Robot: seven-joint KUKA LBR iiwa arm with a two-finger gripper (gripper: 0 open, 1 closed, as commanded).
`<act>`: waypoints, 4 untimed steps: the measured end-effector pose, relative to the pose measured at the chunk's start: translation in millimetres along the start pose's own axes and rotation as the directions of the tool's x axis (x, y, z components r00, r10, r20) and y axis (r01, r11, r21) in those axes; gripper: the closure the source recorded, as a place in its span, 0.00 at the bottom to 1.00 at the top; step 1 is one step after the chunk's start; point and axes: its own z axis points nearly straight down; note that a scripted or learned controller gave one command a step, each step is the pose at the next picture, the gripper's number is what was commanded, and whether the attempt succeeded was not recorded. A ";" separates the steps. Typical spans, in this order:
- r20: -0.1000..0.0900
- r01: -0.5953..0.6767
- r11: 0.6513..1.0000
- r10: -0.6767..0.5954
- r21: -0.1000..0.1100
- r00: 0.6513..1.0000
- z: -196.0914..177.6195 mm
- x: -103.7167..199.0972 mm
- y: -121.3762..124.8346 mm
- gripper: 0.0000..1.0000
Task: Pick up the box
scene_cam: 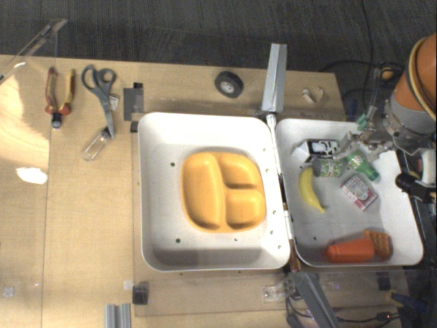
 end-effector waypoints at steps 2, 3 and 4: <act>0.002 -0.049 0.999 0.049 -0.008 0.999 103.6 -29.4 -39.8 0.00; 0.004 -0.047 0.999 0.047 -0.016 0.999 91.6 -29.4 -36.8 1.00; 0.000 -0.187 0.982 0.187 -0.004 0.982 -26.2 32.7 -24.7 1.00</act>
